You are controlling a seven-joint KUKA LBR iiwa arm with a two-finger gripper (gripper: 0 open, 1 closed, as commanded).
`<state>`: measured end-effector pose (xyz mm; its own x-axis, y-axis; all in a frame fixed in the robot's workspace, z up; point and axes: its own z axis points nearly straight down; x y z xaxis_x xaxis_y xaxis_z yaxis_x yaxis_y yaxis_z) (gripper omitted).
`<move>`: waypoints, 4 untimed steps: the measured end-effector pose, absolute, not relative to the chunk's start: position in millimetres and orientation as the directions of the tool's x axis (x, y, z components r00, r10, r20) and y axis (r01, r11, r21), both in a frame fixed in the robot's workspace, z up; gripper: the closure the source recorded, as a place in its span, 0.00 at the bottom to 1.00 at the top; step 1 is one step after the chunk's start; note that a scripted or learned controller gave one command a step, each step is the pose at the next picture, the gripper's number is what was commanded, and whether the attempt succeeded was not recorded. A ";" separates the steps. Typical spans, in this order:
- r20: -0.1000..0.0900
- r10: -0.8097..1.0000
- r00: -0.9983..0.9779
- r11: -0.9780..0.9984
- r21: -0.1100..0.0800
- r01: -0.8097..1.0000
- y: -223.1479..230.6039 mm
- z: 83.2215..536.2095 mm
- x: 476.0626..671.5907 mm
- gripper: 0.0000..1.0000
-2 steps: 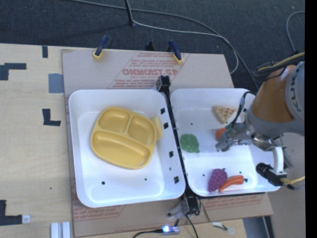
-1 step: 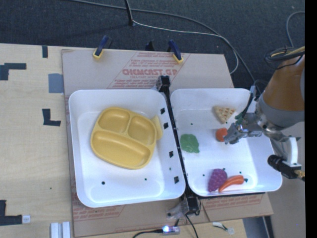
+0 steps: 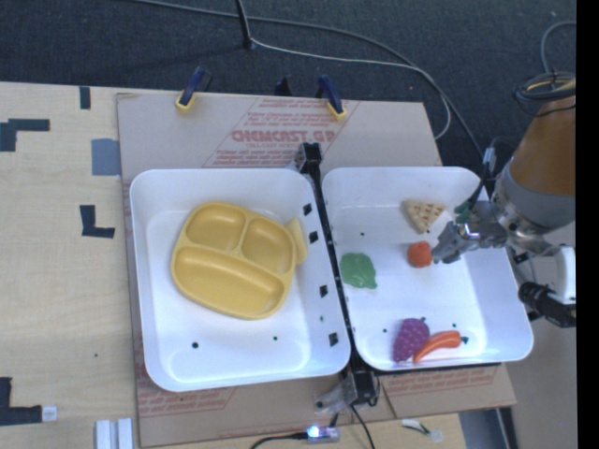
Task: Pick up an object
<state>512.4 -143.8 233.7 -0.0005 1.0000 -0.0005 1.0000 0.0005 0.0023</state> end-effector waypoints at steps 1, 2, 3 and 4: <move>0.001 1.000 -0.005 0.005 -0.001 1.000 -97.1 225.0 531.8 1.00; 0.001 1.000 -0.005 0.005 0.000 1.000 -43.7 234.4 541.1 1.00; 0.001 1.000 -0.004 0.004 -0.001 1.000 -0.6 233.0 558.5 1.00; 0.001 1.000 -0.005 0.005 -0.001 1.000 60.9 227.9 571.1 1.00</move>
